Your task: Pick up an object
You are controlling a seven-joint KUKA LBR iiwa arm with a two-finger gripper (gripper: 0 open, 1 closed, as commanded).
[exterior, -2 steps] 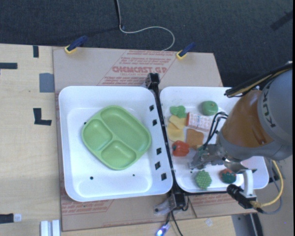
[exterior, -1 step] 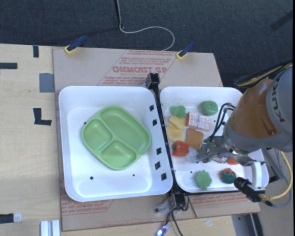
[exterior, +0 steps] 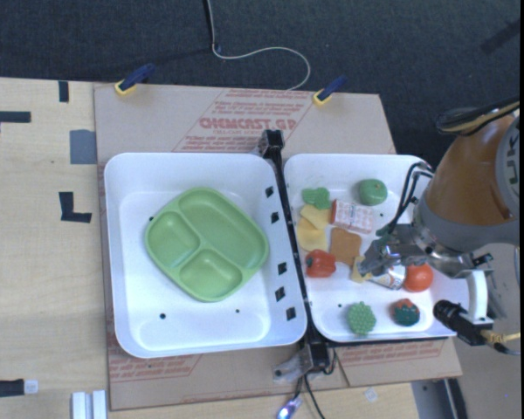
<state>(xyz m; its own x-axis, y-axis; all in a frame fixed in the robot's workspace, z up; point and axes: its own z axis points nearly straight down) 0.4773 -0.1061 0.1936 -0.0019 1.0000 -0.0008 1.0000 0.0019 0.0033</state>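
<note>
White plastic, two shallow bins side by side on a cardboard sheet [exterior: 244, 120], and the action is all in the right bin [exterior: 332, 326]. The arm [exterior: 472, 190] comes in from the right, orange band showing above the wrist, and the gripper [exterior: 380, 262] is down low among the toy food, over the middle of that bin.

Whether the fingers are spread or closed I cannot tell; the metal there is a dark, shiny blur, and nothing shows plainly between them.

Around it, plenty to choose from. A red tomato [exterior: 417, 278] sits just beside the gripper on its right. A brown slab [exterior: 346, 244] lies just to its left, with a red pepper [exterior: 320, 264] beyond that. Yellow cheese pieces [exterior: 311, 225] are stacked near the divider, a small green leafy piece [exterior: 315, 198] above them. A white packet with red print [exterior: 355, 217] lies tilted in the middle, and a round green fruit [exterior: 372, 191] rests near the bin's far edge. Along the near edge, a green broccoli [exterior: 361, 319] and a dark teal and red piece [exterior: 406, 312] sit a little apart.

Over in the left bin [exterior: 127, 234], a green divided plate [exterior: 207, 243] lies tilted at an angle. A thin cable [exterior: 253, 55] loops over the dark floor beyond the table.
</note>
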